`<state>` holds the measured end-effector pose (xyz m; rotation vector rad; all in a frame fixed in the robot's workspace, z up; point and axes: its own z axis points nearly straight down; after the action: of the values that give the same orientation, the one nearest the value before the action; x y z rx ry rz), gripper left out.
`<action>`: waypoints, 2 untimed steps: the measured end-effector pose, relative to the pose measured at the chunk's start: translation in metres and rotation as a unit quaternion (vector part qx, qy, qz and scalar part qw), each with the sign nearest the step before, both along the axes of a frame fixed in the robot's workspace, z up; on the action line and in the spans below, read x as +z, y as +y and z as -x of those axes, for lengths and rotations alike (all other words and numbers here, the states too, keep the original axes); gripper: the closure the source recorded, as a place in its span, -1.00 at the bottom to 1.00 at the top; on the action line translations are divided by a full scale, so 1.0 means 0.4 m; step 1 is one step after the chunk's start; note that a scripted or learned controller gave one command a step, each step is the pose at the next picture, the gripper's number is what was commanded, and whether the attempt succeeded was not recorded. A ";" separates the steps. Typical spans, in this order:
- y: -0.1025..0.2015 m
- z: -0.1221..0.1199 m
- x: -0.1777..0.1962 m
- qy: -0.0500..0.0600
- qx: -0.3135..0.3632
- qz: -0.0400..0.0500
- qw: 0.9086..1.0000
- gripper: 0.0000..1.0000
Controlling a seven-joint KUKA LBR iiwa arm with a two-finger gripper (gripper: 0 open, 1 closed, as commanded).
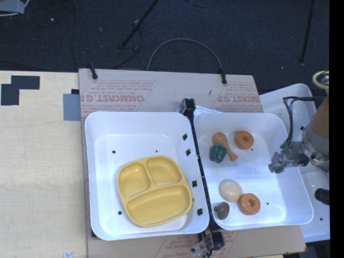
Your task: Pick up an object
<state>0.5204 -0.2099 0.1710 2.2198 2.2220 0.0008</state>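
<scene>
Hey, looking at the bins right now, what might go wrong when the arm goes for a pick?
1. The claw sits by the right bin's wall, so it may clip the rim.
2. The cream egg, lower doughnut and dark stone lie close together, so a grab may nudge neighbours.

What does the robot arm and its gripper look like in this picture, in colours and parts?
The arm enters from the right edge and shows an orange-tan band above a grey wrist section. The gripper is small, of grey metal, and blurred. A thin dark cable loops above the wrist. No markings can be made out.
</scene>
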 end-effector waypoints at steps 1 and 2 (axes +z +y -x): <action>-0.003 0.007 0.157 -0.001 0.000 0.001 1.000 1.00; -0.005 0.005 0.275 -0.001 0.001 0.000 1.000 1.00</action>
<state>0.5185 -0.2118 0.2812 2.2172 2.2220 0.0015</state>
